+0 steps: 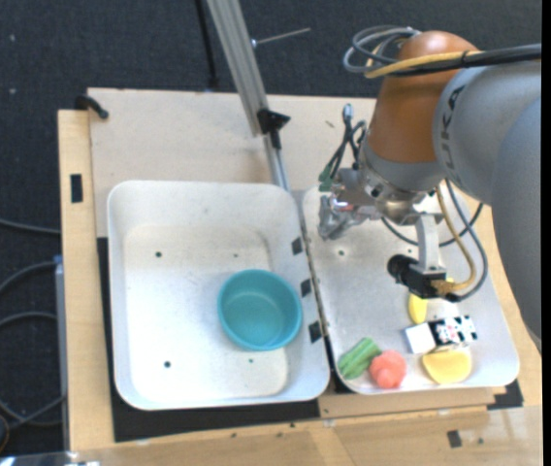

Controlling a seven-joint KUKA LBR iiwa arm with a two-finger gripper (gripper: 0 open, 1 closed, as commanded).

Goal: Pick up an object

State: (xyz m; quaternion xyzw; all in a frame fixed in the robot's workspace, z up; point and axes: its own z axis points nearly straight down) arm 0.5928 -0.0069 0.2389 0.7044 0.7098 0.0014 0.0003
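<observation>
Two shallow white bins side by side on the counter (178,134): left bin (140,221) and right bin (353,280)

One teal bowl (259,308) in the left bin, upright, toward its lower right corner, close to the divide between the bins

Five small things gathered in the right bin's lower part: one green piece (357,357) lying tilted near the lower left, one round red-orange piece (387,369) just beside it on the right, one yellow piece (447,364) further right near the lower rim, one small black-and-white block (442,333) just above that, and one more yellow piece (418,308) above the block, partly hidden by a black part on the cables

One grey arm with an orange band (413,95) reaching in from the right, with looped cables around the wrist

One end effector (334,216) over the right bin's upper left corner, near the rim and the divide, well apart from the five small things. Cannot tell whether apart or together: too small and blurred. Nothing seen clamped in it

One slanted metal rail (242,56) running from the top edge down toward the bins
</observation>
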